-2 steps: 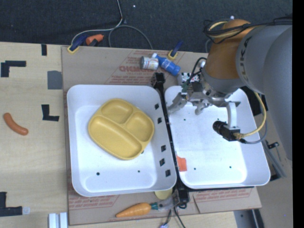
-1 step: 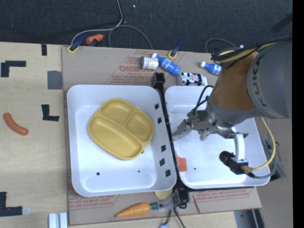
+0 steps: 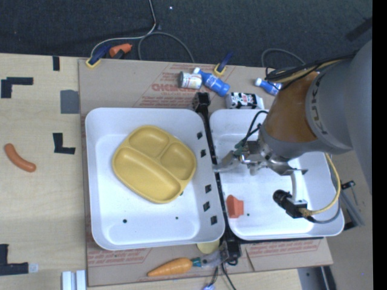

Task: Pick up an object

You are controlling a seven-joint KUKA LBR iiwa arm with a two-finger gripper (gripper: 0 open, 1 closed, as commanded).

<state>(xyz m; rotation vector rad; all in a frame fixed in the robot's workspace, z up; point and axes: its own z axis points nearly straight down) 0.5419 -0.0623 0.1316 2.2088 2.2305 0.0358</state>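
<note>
we saw the gripper [image 3: 233, 160] low in the right bin [image 3: 314, 225], w/ an orange block [image 3: 234, 206] just below it. couldn't tell its state. yellow tray [image 3: 155, 164] sat in the left bin [image 3: 103, 222].

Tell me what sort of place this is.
Probably a robot lab test bench: a robot arm reaches over two white bins, one holding a yellow divided plate, with a toy carrot beside them.

Two bins side by side on your bench.
You see the divided plate [image 3: 155, 162] in the left bin [image 3: 100, 180]; the small block [image 3: 234, 206] lies in the right bin [image 3: 272, 222], near its left wall, and the gripper [image 3: 233, 160] hangs behind it.
</note>
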